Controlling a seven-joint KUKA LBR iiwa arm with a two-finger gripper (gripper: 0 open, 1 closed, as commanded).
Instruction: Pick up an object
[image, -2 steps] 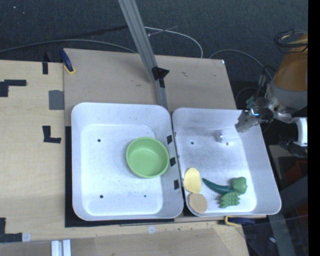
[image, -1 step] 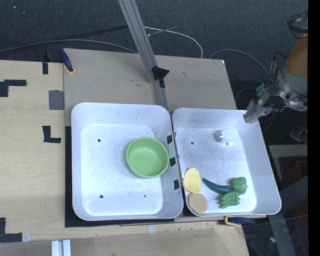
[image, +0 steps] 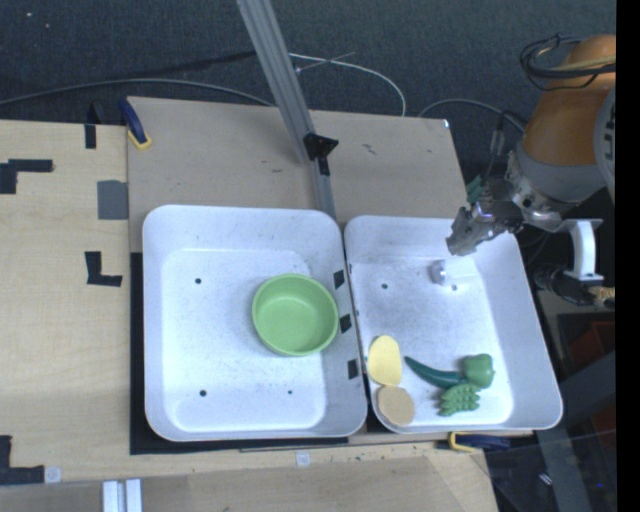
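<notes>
My gripper (image: 466, 238) hangs over the far right part of the right bin (image: 500, 290), with nothing visible between its fingers. Below it, near the bin's back, lies a small grey object (image: 438, 270). At the bin's front sit a yellow piece (image: 384, 360), a tan round piece (image: 396, 405), a dark green pepper-like toy (image: 432, 372), a green round toy (image: 479, 369) and a green bumpy toy (image: 459, 400). The left bin (image: 190, 330) holds a green bowl (image: 294, 315).
A grey metal pole (image: 290, 95) slants across the bench behind the bins. A divider ridge (image: 347, 310) with black clips separates the two bins. The arm's orange band (image: 572, 130) is at the right edge. Cables lie on the floor behind.
</notes>
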